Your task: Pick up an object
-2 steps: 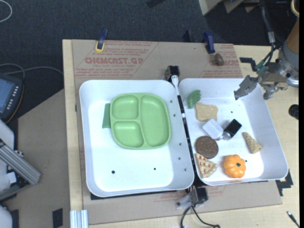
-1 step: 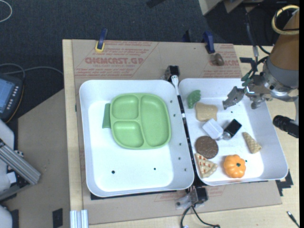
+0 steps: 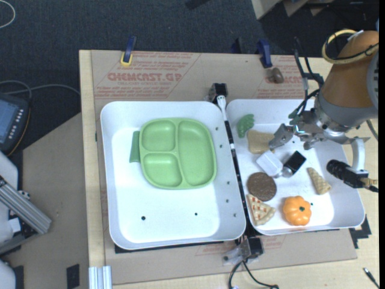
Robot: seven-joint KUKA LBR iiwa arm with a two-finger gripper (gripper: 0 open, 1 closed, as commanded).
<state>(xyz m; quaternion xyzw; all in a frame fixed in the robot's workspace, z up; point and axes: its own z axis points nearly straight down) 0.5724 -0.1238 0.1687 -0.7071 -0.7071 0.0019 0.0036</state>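
Claw (image 3: 293, 138) over the right white bin (image 3: 349, 212), upper middle; grey metal fingers point down-left, spread narrowly, nothing seen between them. Grey arm with orange band (image 3: 351, 80) enters from upper right.

Just below the claw: small black rectangular block (image 3: 295, 161), touching a white rectangular block (image 3: 269, 163). Left of the claw: tan bread-like slab (image 3: 258, 141); above it a green leafy plastic piece (image 3: 245, 125). Lower down: round brown cookie-like disc (image 3: 262, 186), wedge of toy pizza (image 3: 261, 210), small orange plastic pumpkin (image 3: 297, 211). Tan cone-shaped piece (image 3: 318, 180) to the right of the black block.

Left white bin (image 3: 120, 209) holds a pale green divided plastic tray (image 3: 178, 153) with three compartments, over a darker green flat piece (image 3: 134, 147).

Worktop (image 3: 96, 77) board printed in red "CHEMCAST G P", repeated, partly hidden.
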